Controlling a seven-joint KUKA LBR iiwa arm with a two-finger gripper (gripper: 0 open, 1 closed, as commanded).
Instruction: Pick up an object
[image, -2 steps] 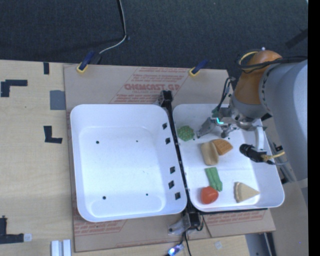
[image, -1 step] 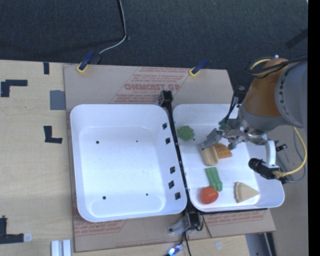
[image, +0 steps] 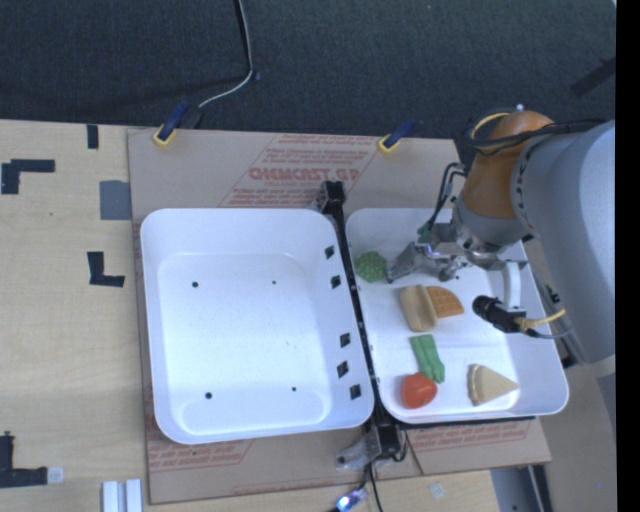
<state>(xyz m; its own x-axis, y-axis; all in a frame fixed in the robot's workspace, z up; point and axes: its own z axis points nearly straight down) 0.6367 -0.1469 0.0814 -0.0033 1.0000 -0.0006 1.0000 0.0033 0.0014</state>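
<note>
Cardboard-covered desk (image: 290, 170) carries two white bins; the left bin (image: 240, 320) sits beside the right bin (image: 545, 395), which holds all the objects. Nearest candidates: bread (image: 428, 305) just below the jaws (image: 425, 258), green ball (image: 371, 266) just to their left by the divider. Further down lie a green piece (image: 427, 355), tomato (image: 419, 390) and wedge (image: 490, 384). Jaw state cannot be told; nothing is seen held. Risks, as judged: bread and ball sit close together, so a descent between them could nudge both and grip neither. Ball is likely to roll against the divider. Green piece touches the tomato; a double contact is likely there.
</note>
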